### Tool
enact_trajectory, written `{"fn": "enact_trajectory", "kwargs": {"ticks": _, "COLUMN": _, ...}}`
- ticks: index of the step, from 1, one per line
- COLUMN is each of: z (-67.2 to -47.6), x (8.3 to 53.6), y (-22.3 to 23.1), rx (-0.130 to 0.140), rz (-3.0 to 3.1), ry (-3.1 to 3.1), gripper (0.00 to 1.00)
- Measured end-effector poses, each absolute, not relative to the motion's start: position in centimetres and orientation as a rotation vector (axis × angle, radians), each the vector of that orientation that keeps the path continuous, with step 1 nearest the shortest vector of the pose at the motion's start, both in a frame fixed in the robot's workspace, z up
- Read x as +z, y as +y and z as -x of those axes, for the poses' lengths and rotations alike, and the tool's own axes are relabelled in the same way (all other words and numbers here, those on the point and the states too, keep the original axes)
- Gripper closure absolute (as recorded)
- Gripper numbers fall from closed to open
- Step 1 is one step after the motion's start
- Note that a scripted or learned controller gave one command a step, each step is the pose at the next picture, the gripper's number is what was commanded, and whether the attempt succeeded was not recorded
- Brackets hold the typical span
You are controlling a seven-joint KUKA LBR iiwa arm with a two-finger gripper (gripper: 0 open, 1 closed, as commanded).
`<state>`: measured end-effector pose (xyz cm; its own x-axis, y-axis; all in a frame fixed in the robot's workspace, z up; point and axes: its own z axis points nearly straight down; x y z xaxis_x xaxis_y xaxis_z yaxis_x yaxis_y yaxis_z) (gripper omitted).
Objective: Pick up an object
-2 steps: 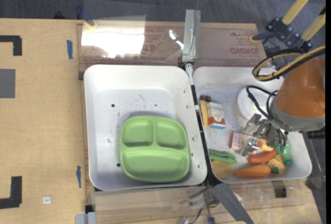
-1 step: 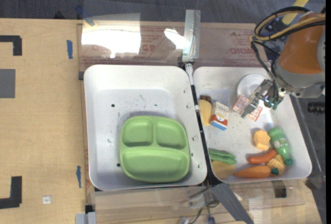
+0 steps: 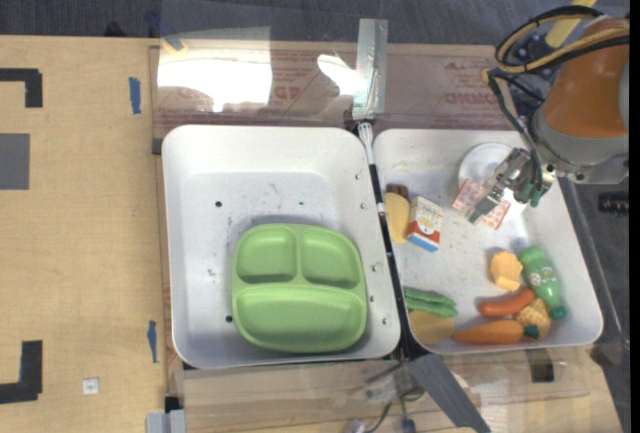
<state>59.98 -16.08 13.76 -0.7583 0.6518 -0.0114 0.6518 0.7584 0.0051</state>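
Two bins (image 3: 190, 161) on the desk: one green tray (image 3: 298, 288) left of the hand (image 3: 500, 193), whose grip cannot be told, one small carton (image 3: 426, 223) beside it, lettering unreadable.

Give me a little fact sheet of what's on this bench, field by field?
left bin: holds a green divided plate
right bin: holds small toy foods and packets
near corner pile: carrot, green bottle, orange piece
middle: small milk carton
arm: reaches in from the right, gripper over the right bin's far part
holding anything: cannot tell
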Motion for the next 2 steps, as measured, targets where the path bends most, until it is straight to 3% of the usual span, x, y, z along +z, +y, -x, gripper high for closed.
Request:
{"fn": "enact_trajectory", "kwargs": {"ticks": 1, "z": -59.0, "x": 16.4, "y": -10.0, "rx": 0.003, "rz": -1.546, "ry": 2.730, "gripper": 1.00}}
{"fn": "enact_trajectory", "kwargs": {"ticks": 2, "z": -58.1, "x": 18.6, "y": -6.4, "rx": 0.003, "rz": -1.469, "ry": 2.774, "gripper": 1.00}}
